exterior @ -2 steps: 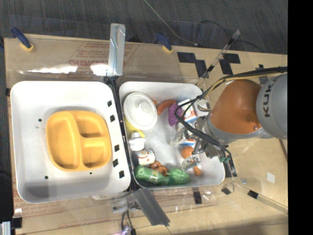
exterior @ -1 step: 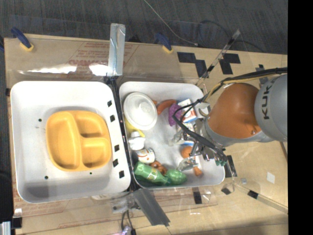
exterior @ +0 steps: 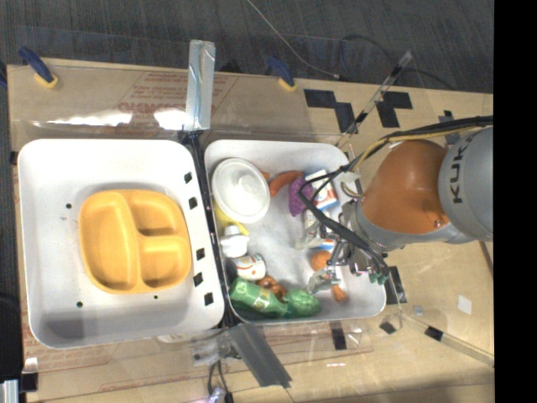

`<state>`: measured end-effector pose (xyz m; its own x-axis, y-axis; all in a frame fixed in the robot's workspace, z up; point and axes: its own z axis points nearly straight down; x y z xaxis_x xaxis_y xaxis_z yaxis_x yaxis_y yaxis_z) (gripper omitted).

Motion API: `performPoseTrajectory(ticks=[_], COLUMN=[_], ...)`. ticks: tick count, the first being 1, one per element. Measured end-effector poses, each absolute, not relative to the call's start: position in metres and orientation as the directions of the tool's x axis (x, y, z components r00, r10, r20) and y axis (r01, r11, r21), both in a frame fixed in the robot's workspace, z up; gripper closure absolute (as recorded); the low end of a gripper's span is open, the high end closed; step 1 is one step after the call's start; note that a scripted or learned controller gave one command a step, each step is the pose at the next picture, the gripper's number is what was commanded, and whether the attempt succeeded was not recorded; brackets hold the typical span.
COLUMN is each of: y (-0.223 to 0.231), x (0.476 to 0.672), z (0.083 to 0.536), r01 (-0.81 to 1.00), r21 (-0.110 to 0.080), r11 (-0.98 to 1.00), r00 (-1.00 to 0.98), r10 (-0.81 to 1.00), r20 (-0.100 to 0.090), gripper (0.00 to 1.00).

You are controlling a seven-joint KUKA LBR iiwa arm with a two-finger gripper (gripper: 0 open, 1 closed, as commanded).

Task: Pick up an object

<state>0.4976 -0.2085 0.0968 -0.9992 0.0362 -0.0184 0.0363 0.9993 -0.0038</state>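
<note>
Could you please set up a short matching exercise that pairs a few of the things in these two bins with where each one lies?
Things:
1. yellow divided tray
2. white bowl
3. green toy
4. gripper

Places:
A. near edge of the right bin
B. far left corner of the right bin
C. middle of the left bin
D. low over the right bin's right part

Pairs: 1-C, 2-B, 3-A, 4-D
</note>
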Motion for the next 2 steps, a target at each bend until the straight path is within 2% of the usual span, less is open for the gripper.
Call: performPoseTrajectory(ticks=[1,2], y=[-0.1883,-0.1865], x=[0.488,0.4869], z=[0.1003,0.109], r01=[0.085,0.076], r21=[-0.008,-0.005], r11=[0.996,0.997], r00=[-0.996,-0.997], r10=[0.085,0.076], r20=[-0.037,-0.026], gripper=[0.0,1.0])
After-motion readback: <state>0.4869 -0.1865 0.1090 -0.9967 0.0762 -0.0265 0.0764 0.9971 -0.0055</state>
